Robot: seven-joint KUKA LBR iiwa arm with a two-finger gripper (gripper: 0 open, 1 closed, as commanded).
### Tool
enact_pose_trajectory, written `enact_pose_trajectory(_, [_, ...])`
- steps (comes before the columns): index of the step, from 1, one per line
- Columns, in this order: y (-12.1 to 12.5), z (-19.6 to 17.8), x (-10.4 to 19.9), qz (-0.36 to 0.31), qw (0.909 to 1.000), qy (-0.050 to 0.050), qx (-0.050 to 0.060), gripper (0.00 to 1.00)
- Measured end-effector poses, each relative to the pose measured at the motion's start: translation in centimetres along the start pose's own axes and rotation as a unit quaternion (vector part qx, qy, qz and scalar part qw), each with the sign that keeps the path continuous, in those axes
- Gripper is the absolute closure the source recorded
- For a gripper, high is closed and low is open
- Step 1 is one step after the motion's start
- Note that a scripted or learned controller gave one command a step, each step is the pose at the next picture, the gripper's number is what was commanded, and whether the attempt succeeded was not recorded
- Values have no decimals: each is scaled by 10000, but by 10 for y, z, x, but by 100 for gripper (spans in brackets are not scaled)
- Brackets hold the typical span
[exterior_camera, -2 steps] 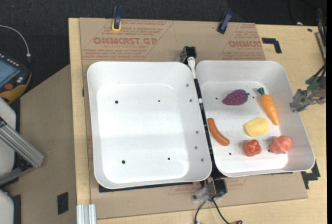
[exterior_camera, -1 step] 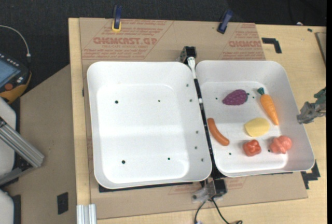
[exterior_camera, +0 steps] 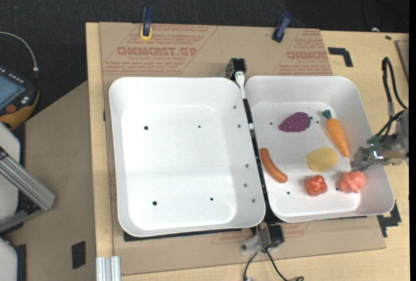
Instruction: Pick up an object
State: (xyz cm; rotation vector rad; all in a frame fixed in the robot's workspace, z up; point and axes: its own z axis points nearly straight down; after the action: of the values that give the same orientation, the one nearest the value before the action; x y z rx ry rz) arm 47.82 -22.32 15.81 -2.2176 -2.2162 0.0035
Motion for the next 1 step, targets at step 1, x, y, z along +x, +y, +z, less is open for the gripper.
enact_pose_trajectory(1, [1, -15, -1, -2, 10000, -27, -46, 100])
